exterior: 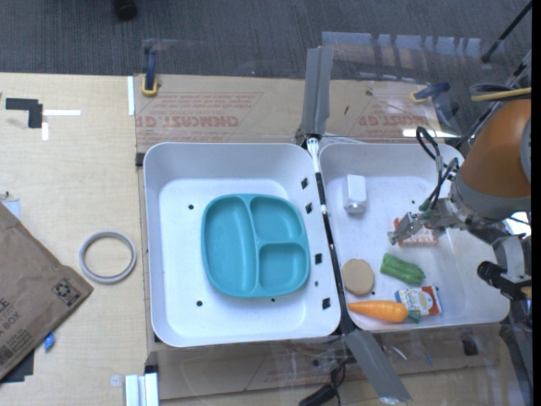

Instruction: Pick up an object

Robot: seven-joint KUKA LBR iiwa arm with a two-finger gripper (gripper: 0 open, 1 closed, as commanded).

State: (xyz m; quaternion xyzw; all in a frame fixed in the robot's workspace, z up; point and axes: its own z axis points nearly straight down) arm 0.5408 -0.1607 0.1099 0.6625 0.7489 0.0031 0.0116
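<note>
White bins (161, 252): two, side by side
Teal divided plate (254, 245): one
White block (356, 190): one
Round cookie (358, 276): one
Green pepper (401, 268): one
Carrot (377, 310): one
Small cartons (422, 300): two
Tape ring (107, 255): one

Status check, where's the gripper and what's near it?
Gripper low in right bin. Green pepper just below it, ungrasped. Cookie, carrot nearby.

A teal divided plate (255, 245) lies in the left bin (161, 227); the claw (404, 231) hovers over the right bin (385, 169).
</note>
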